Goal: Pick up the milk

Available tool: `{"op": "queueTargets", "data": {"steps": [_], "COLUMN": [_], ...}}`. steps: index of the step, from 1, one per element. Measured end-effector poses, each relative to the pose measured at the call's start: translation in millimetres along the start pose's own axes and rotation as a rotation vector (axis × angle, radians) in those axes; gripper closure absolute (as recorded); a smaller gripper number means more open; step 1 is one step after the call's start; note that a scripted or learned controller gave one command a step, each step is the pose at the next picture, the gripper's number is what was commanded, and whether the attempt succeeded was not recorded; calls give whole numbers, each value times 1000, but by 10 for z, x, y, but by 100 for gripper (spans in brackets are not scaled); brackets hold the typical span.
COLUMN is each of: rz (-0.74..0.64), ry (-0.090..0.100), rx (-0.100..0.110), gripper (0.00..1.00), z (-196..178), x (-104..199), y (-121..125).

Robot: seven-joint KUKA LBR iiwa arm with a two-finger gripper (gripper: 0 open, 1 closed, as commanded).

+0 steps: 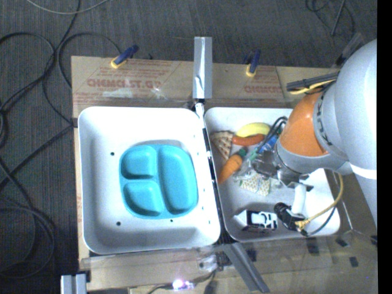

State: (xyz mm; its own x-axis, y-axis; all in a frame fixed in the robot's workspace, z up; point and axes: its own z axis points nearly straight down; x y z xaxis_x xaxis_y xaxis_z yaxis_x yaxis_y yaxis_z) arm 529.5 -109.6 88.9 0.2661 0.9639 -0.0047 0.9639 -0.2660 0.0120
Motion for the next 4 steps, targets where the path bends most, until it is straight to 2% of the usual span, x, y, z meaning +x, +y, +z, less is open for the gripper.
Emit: {"op": "queueTargets", "data": {"steps": [1, 2, 3, 4], "rz": [176, 466, 464, 707], "ry": [3, 3, -1, -6], "rx": [-2, 5, 7, 15], "gripper": [0, 0, 100, 100], "z": [-9, 10, -81, -1196], "x": [-10, -595, -597, 136], "y": [-430, 153, 150, 454]}}
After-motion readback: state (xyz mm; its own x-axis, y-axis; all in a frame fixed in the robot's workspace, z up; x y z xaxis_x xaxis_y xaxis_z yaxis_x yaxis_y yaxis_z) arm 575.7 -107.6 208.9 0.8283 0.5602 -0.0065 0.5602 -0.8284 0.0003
